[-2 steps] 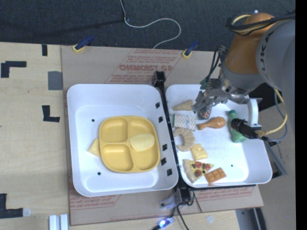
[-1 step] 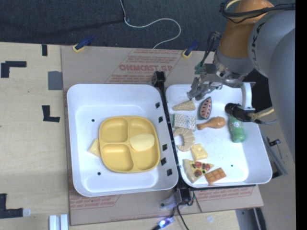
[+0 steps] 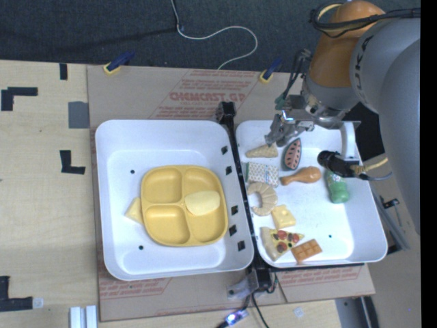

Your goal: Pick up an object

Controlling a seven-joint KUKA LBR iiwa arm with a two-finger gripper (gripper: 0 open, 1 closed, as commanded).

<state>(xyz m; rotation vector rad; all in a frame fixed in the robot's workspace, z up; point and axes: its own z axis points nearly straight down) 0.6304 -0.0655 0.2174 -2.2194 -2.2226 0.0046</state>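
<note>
- Arm [image 3: 386, 60] reaches in from the right, grey casing, orange band [image 3: 338, 43] above the wrist; wrist bent downward over the far left part of the right bin [image 3: 355, 241].
- Gripper [image 3: 275, 139] points down, low over the bin floor, just above and beside a tan wedge [image 3: 261, 152]. Cannot tell how wide it is open; nothing seen held in it.
- Tan wedge: flat, pale, matte, lying on the bin floor near the wall between the two bins.
- Watermelon slice [image 3: 293, 154] just right of the wedge: red face, dark seeds, curved rind.
- Drumstick [image 3: 301, 177]: smooth orange-brown, narrow handle end pointing left.
- Green piece [image 3: 337, 188]: glossy, rounded, near the right wall.
- Patterned square [image 3: 262, 173], pale ring-shaped piece [image 3: 262, 198] and yellow cheese block [image 3: 283, 216] run down the left side.
- Pizza slice [image 3: 278, 241] and ridged brown bar [image 3: 306, 250] touch at the near edge.
- Left bin [image 3: 116, 149]: yellow divided plate [image 3: 174, 217], smooth plastic, with a pale yellow piece [image 3: 203, 201] in its right compartment.
</note>
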